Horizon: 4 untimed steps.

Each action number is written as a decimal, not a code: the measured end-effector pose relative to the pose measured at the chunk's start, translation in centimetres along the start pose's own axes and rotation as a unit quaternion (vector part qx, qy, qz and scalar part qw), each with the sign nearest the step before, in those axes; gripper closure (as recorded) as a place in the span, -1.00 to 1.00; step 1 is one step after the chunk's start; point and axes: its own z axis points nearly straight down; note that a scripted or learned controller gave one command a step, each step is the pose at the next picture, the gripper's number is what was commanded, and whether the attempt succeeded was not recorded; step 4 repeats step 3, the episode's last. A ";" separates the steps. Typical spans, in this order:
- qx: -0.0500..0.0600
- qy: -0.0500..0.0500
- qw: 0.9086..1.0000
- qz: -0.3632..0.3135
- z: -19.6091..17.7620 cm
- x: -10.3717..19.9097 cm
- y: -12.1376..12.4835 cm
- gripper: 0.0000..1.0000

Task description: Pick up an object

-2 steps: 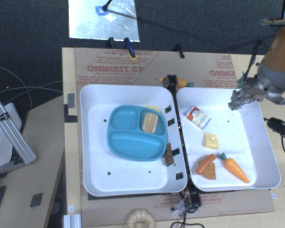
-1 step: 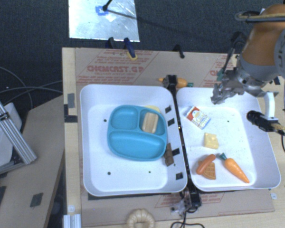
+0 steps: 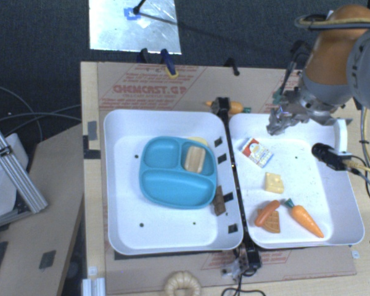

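The gripper hangs over the right bin's far left corner, nothing between its fingers (whether they stand wide or narrow I cannot tell). Nearest it, toward the bin's near side, lies a small red-and-white carton, flat on the floor. It looks light and stiff, likely to skid, so pinching across its short sides seems best.

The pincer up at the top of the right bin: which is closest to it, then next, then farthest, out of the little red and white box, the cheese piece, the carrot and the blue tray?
From the pincer:
1. Red and white box, just below it in the right bin.
2. Cheese piece, mid right bin.
3. Carrot and blue tray: too close to call. The carrot lies at the right bin's front, the tray in the left bin.
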 end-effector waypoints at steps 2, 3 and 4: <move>0.000 0.000 1.000 0.003 -0.1 0.3 0.0 1.00; 0.000 0.000 1.000 0.001 1.1 1.1 -0.2 1.00; 0.000 0.000 1.000 0.001 1.1 1.1 -0.2 1.00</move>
